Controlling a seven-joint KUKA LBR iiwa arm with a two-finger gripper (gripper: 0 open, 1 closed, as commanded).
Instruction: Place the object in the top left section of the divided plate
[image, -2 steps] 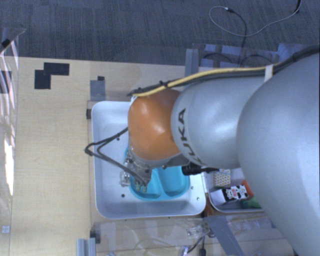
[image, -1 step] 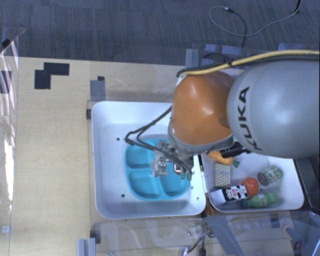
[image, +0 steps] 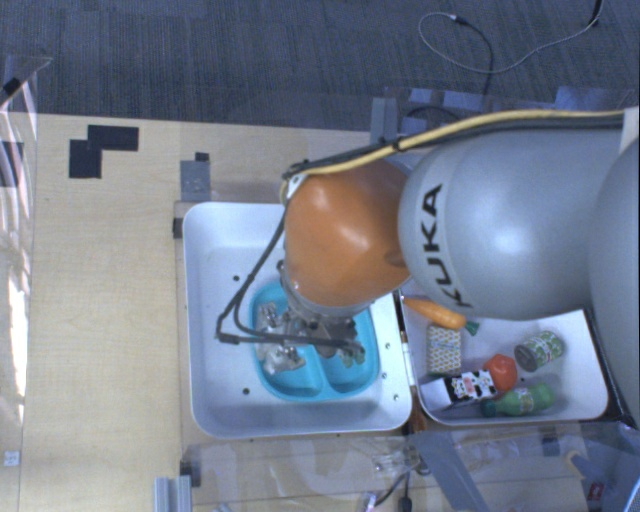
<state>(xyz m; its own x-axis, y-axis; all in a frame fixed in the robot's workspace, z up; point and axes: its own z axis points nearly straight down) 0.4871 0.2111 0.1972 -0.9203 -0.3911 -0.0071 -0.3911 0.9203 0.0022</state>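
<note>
A blue divided plate (image: 352, 374) lies in the left white bin (image: 215, 250), toward its front right. My gripper (image: 288, 345) hangs right over the plate's left half, under the orange wrist band (image: 340, 240). Its metal body and a black cable hide much of the plate, including its top left section. Two lower sections of the plate show below the gripper. From this angle I cannot make out anything held at the gripper.
The right bin (image: 590, 400) holds a carrot (image: 436, 313), a patterned packet (image: 444, 348), a black-and-white carton (image: 462, 388), a red fruit (image: 503, 371), a can (image: 540, 350) and a green item (image: 522, 401). The grey arm covers that bin's back part.
</note>
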